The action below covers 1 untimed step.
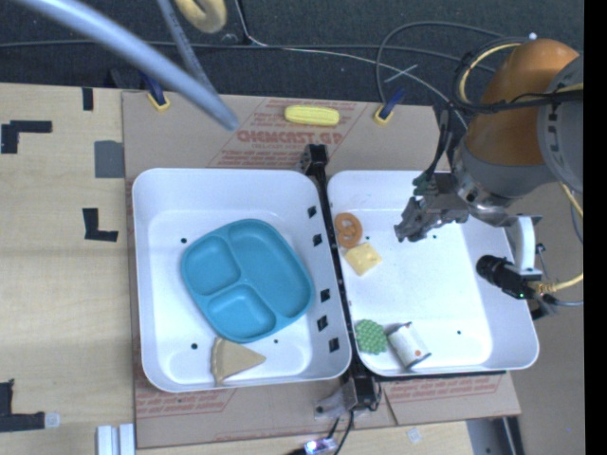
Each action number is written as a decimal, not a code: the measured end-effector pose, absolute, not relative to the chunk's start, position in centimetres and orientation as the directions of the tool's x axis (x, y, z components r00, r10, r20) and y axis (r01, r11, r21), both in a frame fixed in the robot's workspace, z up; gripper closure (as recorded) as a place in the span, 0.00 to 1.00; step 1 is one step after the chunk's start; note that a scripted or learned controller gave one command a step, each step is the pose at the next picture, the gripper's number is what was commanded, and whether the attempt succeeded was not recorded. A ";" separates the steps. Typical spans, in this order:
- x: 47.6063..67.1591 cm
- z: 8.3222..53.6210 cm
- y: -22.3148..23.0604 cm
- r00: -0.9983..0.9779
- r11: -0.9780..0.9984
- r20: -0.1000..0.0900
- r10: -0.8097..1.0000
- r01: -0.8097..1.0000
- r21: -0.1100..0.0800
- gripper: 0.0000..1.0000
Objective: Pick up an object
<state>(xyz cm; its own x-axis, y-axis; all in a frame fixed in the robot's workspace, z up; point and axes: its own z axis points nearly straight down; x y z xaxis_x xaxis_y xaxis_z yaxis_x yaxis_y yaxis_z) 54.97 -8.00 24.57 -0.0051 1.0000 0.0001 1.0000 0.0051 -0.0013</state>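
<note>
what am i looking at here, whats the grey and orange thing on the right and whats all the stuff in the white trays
It is a robot arm, seen by one camera fixed above the bench and looking down at a slant. At its end is a dark gripper, hanging over the right bin; nothing shows between its fingers. In that bin lie an orange ring, a yellow block, a green piece and a small white cylinder. The left bin holds a blue divided plate and a tan wedge. A yellow corn-like toy lies on cardboard behind the bins.

A blue tray (248, 280) lies in a white bin (152, 254); a yellow block (363, 259) sits nearby.
</note>
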 end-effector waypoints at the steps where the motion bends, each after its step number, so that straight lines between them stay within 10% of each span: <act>1: 55.5 23.2 -3.3 -0.005 0.005 0.001 1.000 1.000 -0.003 1.00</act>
<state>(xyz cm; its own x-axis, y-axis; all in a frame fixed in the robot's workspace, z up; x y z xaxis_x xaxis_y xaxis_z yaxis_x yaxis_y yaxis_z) 55.50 -3.33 23.23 -0.0051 1.0000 0.0006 1.0000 0.0051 -0.0031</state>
